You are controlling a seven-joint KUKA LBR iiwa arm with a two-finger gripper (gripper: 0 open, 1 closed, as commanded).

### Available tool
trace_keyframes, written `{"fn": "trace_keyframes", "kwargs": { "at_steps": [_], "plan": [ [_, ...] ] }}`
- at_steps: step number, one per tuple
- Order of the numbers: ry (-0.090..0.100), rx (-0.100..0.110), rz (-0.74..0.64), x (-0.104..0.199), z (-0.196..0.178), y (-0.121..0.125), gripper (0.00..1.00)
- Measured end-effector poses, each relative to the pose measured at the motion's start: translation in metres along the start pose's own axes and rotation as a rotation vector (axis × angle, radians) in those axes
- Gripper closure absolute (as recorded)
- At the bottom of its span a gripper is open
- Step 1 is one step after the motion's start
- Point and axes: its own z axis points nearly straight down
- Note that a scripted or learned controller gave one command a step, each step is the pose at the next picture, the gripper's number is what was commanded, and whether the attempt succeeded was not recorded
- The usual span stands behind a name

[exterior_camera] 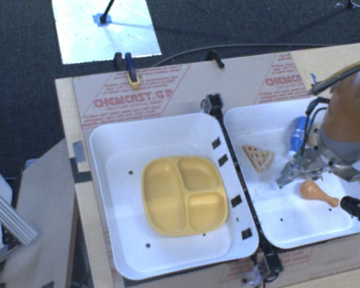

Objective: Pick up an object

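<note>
Objects for picking are gathered in the right bin (275, 230), while the left bin (115, 184) is taken up by a yellow divided plate (183, 195) laid flat near its middle, well apart from anything the arm is working on. Across the brown board (158, 89) under both bins, red lettering reading "CHEMCAST GP" can be made out at the upper left, and a second, partly cut-off print of what seems the same mark is seen at the upper right. In the right bin a tan waffle-patterned wedge (259, 157) is lying near the dividing wall, a blue bottle-like item (298, 132) is lying further back, and an orange drumstick-shaped toy (318, 192) rests toward the front. The end effector (292, 173) is lowered between these three, close above the bin floor, seemingly placed for a grasp; whether it is wide or narrow cannot be told, and nothing is seen held in it.
</note>
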Motion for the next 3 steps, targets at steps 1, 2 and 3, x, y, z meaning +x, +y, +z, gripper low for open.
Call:
{"fn": "trace_keyframes", "kwargs": {
  "at_steps": [1, 2, 3],
  "plan": [
    [-0.001, -0.003, 0.001, 0.0, 0.008, 0.001, 0.0],
    [-0.002, -0.006, 0.0, 0.0, -0.003, 0.001, 1.0],
    [-0.002, -0.009, -0.002, 0.005, -0.049, -0.001, 1.0]
  ]
}}
